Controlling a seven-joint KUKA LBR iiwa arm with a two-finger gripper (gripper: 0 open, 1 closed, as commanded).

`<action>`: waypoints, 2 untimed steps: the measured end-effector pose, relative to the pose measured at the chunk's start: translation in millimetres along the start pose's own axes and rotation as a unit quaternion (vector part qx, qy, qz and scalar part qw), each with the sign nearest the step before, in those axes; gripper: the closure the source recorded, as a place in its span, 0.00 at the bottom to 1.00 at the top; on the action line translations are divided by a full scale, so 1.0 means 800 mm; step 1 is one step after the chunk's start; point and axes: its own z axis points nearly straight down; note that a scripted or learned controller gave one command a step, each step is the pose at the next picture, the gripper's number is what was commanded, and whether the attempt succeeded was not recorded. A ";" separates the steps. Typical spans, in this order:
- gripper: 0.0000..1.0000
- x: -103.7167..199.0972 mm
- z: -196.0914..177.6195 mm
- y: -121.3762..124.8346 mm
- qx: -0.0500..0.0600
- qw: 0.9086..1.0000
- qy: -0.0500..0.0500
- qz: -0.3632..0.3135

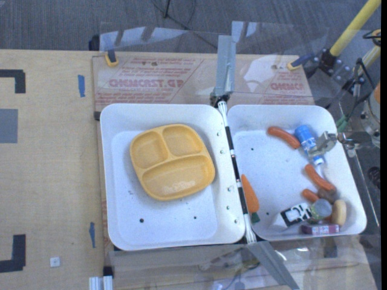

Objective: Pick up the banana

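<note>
The task looks not yet begun: the pale yellow piece that I take for the banana [340,211] lies at about 4 o'clock in the right bin [275,233], among small items, and the gripper's state I cannot tell.

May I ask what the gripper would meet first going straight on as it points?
Likely the small blue bottle beside the gripper in the right white bin; height is unclear.

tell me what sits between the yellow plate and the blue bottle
In the camera view, between the yellow plate and the blue bottle: the bins' meeting rims, bare white floor, then an orange sausage.
</note>
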 end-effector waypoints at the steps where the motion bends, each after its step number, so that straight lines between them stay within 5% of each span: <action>1: 0.00 0.041 0.149 -0.064 0.001 0.996 0.000 0.088; 2: 0.00 0.031 -0.044 -0.063 0.000 0.974 -0.001 0.226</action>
